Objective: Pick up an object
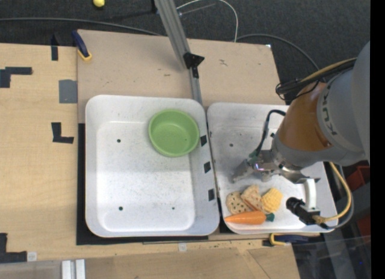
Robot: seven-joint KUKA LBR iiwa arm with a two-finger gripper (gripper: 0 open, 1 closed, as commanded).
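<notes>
The arm (337,115) is a thick rounded grey body with a broad orange band (301,128) above the wrist and part of a dark letter on the grey shell. Thin yellow and black cables loop along it, and a white bracket with a black fitting (304,202) hangs at its lower side.

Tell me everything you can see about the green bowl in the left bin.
The round, light green bowl looks like smooth plastic, with a plain rim and a slightly darker flat bottom. It sits upright, mouth up, with nothing inside. It rests on the floor of the left white bin, toward its far right corner, close to the wall shared with the neighbouring bin. Nothing else touches it.
</notes>
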